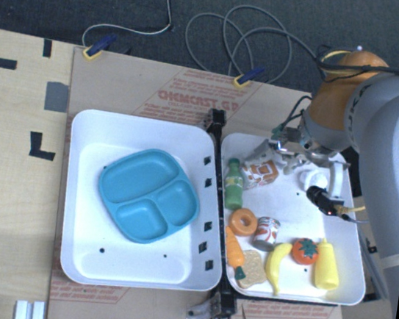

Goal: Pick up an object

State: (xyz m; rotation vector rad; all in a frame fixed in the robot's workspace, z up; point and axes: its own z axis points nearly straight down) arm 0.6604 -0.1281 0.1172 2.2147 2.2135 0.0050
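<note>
The right bin (355,238) holds several small items: a green bottle (233,185), a brown and white packet (260,173), an orange donut (243,222), a small can (266,232), a carrot (235,249), a banana (276,265), a red tomato-like piece (305,250) and a yellow bottle (327,265). My gripper (284,151) is low over the bin's far end, just up and right of the packet and close to it. I see nothing lifted by it.
A blue divided plate (150,194) lies in the left bin (78,174). The grey arm with its orange band (338,101) covers the right bin's far right corner. Cables (232,41) loop on the dark floor beyond the bench.
</note>
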